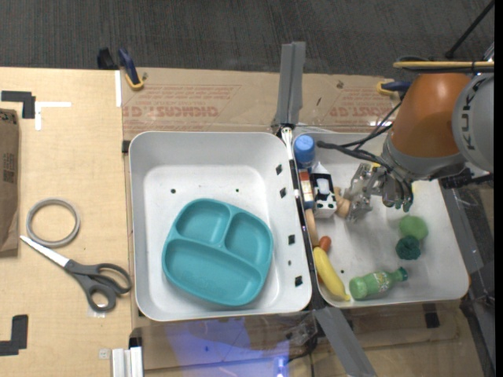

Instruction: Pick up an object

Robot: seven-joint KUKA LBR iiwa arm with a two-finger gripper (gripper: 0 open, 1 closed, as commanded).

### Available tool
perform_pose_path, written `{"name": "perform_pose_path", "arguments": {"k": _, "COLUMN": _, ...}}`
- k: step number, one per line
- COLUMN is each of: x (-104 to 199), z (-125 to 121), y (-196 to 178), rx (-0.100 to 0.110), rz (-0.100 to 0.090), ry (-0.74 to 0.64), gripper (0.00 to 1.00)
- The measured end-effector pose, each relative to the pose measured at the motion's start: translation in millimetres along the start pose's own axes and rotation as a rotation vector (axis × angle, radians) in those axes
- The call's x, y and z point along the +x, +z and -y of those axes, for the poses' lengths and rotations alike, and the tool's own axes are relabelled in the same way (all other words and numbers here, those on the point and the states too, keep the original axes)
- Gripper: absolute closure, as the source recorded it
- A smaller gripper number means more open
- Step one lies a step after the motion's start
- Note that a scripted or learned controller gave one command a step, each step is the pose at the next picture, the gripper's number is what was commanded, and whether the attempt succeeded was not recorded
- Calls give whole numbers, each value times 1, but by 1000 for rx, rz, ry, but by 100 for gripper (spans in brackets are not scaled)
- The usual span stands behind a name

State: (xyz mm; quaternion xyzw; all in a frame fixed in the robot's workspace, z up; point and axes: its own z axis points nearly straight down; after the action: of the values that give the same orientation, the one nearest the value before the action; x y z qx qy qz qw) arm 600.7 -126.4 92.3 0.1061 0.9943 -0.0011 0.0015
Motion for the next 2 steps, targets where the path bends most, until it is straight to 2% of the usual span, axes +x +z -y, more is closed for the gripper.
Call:
{"name": "perform_pose_path", "arguments": {"k": 1, "x": -14, "z": 13, "y": -172, "rx": -1, "rz": 2, "ry": 112, "gripper": 100}}
{"name": "perform_pose_path", "arguments": {"k": 2, "x": -20, "z": -10, "y": -5, "rx": 0, "rz": -1, "ry": 137, "gripper": 100}}
